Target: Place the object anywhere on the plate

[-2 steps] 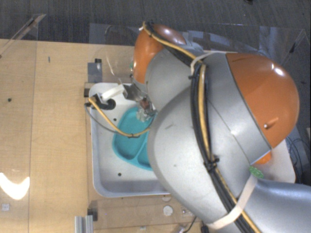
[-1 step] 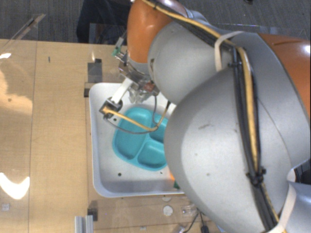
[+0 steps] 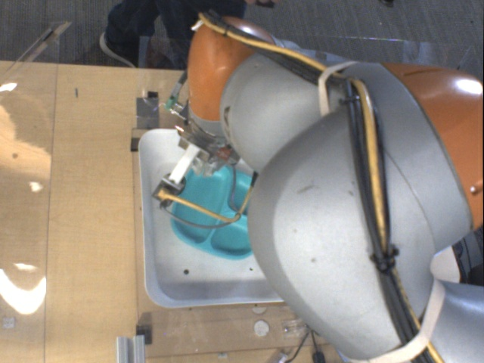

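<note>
The gripper (image 3: 206,156) hung just above the turquoise plate (image 3: 198,231), the white bin (image 3: 160,274) surrounding that plate; judged positioned for release. Gripper state: cannot tell. Object location undetermined, the arm (image 3: 340,203) overlapping the plate.

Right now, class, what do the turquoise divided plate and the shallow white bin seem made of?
Turquoise divided plate: probably moulded plastic, smooth, faintly glossy, with rounded ridges. Shallow white bin: likely plastic, matte, rounded corners; painted metal is possible.
</note>
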Action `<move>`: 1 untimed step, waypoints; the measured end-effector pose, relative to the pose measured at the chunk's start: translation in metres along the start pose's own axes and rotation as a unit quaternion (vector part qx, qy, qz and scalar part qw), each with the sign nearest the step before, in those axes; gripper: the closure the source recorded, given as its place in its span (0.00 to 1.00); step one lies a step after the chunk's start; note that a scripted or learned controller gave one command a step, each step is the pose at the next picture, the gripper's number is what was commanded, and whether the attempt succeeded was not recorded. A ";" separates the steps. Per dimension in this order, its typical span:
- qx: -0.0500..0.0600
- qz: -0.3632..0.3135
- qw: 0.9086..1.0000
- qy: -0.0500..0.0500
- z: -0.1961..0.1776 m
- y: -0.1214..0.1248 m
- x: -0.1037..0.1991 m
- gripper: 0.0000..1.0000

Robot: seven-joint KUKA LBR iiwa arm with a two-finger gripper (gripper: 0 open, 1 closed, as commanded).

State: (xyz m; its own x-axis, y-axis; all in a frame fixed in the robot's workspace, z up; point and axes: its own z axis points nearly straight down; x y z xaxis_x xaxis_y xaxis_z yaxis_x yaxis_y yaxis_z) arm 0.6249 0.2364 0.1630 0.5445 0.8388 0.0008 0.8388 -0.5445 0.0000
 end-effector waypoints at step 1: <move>-0.001 0.262 0.965 0.003 -0.025 0.045 -0.018 1.00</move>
State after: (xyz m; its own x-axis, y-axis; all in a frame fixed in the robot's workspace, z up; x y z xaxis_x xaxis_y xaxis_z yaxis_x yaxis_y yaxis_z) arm 0.6524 0.1968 0.1883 0.8940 0.4480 0.0059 0.4480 -0.8941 -0.0003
